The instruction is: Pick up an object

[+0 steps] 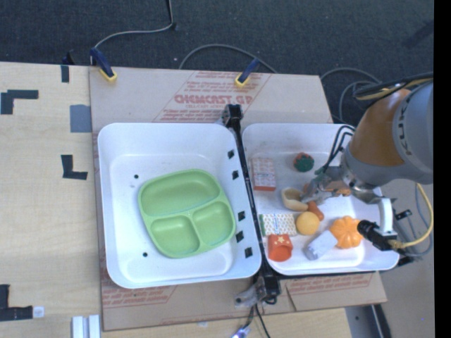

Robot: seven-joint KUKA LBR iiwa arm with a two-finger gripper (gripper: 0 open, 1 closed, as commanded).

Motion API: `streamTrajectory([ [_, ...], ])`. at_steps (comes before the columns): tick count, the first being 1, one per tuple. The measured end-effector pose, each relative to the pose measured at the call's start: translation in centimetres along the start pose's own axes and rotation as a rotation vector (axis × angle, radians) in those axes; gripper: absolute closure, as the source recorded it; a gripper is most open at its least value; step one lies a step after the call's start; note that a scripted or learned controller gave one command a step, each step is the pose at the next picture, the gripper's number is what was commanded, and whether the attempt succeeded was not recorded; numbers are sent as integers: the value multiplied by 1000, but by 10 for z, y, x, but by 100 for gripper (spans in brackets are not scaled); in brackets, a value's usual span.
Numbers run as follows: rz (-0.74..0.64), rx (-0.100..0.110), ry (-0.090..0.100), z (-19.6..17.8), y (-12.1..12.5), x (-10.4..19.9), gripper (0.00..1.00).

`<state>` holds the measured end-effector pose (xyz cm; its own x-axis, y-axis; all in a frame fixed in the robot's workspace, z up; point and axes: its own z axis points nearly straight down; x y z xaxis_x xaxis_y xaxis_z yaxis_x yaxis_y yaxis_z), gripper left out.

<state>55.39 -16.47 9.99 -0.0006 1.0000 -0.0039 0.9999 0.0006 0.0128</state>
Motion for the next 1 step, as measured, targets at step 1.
streamTrajectory([
  [1,-2,12,4,-85,15,83,100],
])
